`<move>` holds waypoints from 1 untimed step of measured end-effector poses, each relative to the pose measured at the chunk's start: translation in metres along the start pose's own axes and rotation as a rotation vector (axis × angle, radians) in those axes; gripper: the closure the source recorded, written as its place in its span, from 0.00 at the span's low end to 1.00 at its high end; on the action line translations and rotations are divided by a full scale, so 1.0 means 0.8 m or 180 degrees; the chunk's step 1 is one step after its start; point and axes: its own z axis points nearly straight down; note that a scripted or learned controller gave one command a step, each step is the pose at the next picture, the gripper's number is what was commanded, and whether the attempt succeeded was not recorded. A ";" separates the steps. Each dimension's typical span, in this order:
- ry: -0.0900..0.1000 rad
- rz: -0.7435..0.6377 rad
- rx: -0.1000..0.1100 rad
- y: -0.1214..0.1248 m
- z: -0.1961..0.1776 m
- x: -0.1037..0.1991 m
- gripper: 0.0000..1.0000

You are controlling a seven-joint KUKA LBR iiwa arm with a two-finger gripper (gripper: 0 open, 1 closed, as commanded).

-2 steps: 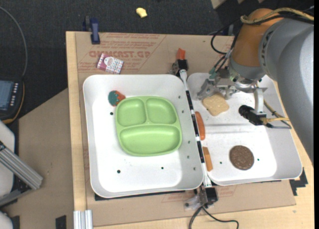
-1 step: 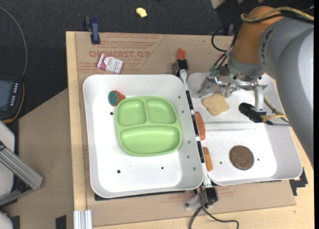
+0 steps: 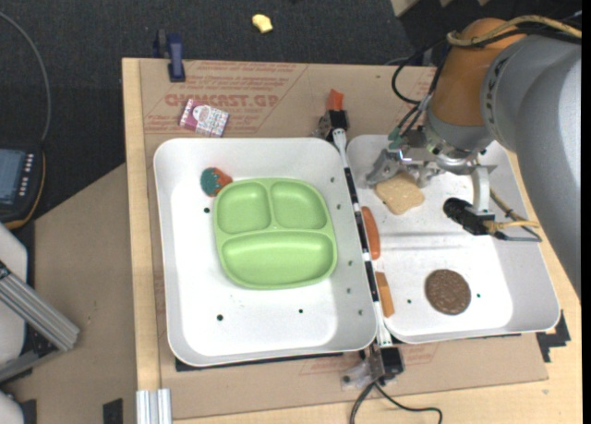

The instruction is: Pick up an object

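Okay, I'm looking down on the worktop (image 3: 259, 85) now. The left bin (image 3: 185, 302) carries a green plate (image 3: 274, 233) with three wells. A small red-and-green lump (image 3: 215, 180) sits just beside the plate's far left corner. On the bare board beyond that bin lies a pink packet (image 3: 203, 117).

Over in the right bin (image 3: 517, 316), a round brown cookie (image 3: 448, 291) lies toward the near side, well apart from the rest. Along the wall where the two bins meet I see a red sausage (image 3: 369, 233) and, nearer, a short orange stick (image 3: 385, 295).

The arm (image 3: 480, 71) comes in from the far right and covers that bin's far right corner. The pincer (image 3: 399, 171) hangs at the far left of the right bin, and I can't tell whether it's spread or pressed together.

The bread (image 3: 399, 196) is right there, just on the near side of the pincer, lying flat on the bin floor. It's a pale tan slice, roughly square with soft corners. Whether the pincer touches it, I can't tell. The sausage is its closest neighbour, just to its near left, not touching.
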 end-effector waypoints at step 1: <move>-0.0003 -0.0008 -0.0017 0.015 0.000 -0.002 0.00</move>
